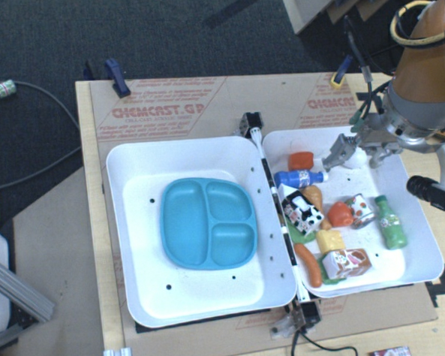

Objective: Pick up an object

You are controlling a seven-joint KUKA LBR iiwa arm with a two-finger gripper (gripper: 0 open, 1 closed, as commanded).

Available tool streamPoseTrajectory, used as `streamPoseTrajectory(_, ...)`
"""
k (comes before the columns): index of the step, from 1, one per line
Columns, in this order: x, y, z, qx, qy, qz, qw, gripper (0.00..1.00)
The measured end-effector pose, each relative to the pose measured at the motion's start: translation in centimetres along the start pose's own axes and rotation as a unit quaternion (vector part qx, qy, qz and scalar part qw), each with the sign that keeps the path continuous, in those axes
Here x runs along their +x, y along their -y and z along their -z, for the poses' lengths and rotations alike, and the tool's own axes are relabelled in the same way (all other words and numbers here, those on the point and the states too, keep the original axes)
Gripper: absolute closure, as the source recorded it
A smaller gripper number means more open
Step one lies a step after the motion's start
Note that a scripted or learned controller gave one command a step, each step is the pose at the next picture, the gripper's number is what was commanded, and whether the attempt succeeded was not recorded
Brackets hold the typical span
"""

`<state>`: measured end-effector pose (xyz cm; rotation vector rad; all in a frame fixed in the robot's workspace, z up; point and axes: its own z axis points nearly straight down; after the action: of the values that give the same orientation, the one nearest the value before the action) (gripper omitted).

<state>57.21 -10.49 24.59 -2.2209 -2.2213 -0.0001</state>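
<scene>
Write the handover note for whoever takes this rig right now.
Gripper: over the back of the right bin, above the toys, nothing seen between its fingers.
Right bin holds the pile: red block, blue bottle, cow toy, tomato, green bottle, carrot, milk carton.
Left bin: blue divided plate.
Done: nothing picked yet.
Left: descend, grasp one object, lift.

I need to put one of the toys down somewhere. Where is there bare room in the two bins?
The left white bin has bare floor all around the blue divided plastic plate, widest along its near edge. In the right white bin, toys crowd the left and middle; only the far right corner beyond the green plastic bottle is bare, under the gripper.
</scene>
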Motion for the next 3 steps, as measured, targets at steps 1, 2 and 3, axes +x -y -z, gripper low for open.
streamPoseTrajectory(1,0.3,-5.3,-9.6,0.001,0.000,0.000,1.0000,0.00)
streamPoseTrajectory(2,1.2,-9.4,-16.2,0.000,0.000,0.000,1.0000,0.00)
streamPoseTrajectory(3,0.3,-9.5,-16.1,-0.001,0.001,0.000,1.0000,0.00)
